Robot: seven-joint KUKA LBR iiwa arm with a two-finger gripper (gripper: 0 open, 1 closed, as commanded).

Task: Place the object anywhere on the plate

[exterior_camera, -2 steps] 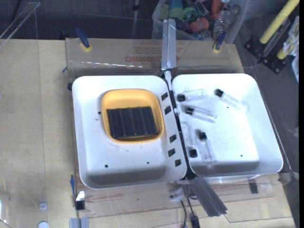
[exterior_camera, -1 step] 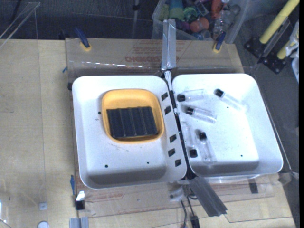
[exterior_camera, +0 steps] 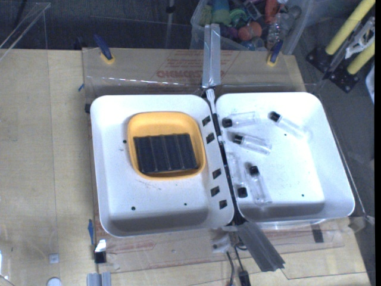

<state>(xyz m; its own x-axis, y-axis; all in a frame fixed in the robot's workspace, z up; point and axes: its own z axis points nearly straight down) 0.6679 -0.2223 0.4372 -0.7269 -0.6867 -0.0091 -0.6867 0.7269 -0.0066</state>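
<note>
A yellow plate (exterior_camera: 137,130) with rounded corners lies in the left white bin (exterior_camera: 110,177), toward its back. A dark grey ribbed rectangular object (exterior_camera: 165,153) rests flat on the plate and covers most of its floor. In the right white bin (exterior_camera: 312,177) lie several clear vials with black caps: one (exterior_camera: 241,120) at the back left, one (exterior_camera: 284,123) at the back middle, one (exterior_camera: 251,142) just in front of them. Two more vials (exterior_camera: 256,182) lie side by side near the left wall.
A black-tabbed divider (exterior_camera: 215,159) runs between the bins, with a metal bar (exterior_camera: 211,55) behind it. Blue clamps (exterior_camera: 105,53) hold a clear sheet at the back. A clear tub of coloured toys (exterior_camera: 250,11) stands behind, and yellow tubes (exterior_camera: 352,19) lie at the top right.
</note>
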